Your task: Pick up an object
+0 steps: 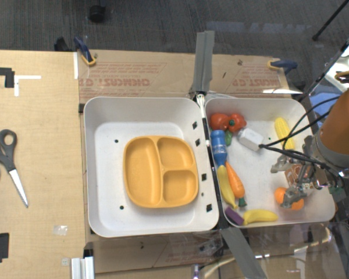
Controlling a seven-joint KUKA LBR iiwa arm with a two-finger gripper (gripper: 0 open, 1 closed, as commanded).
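Start at the left of the tabletop (41, 156), where a pair of scissors (9, 161) lies well apart from everything that matters here. Next comes the left bin (99, 173), carrying a yellow divided tray (161, 171). Past the divider, the right bin (262, 167) holds the toy food: a red tomato-like piece (220, 121) and a red pepper (237, 121) at the far end, a blue bottle (218, 146) below them, a white block (250, 138), a corn cob (283, 132), then a carrot (235, 182) beside a yellow piece (225, 186) along the divider, with a purple piece (234, 217) and a banana (260, 216) near the front wall. What your next move turns on sits at the right: the small orange fruit (281, 196) lies in the bin's front right corner, touching or just beside the jaws (295, 197), on their left, divider-facing side. Being round, it offers no long axis to line up with. You cannot tell whether the jaws are released or clenched, since cables and wrist hardware clutter them and their tips blur into an orange patch beneath. Whether that patch is part of the same fruit or a second thing is hard to make out. The arm is cut off at the right.
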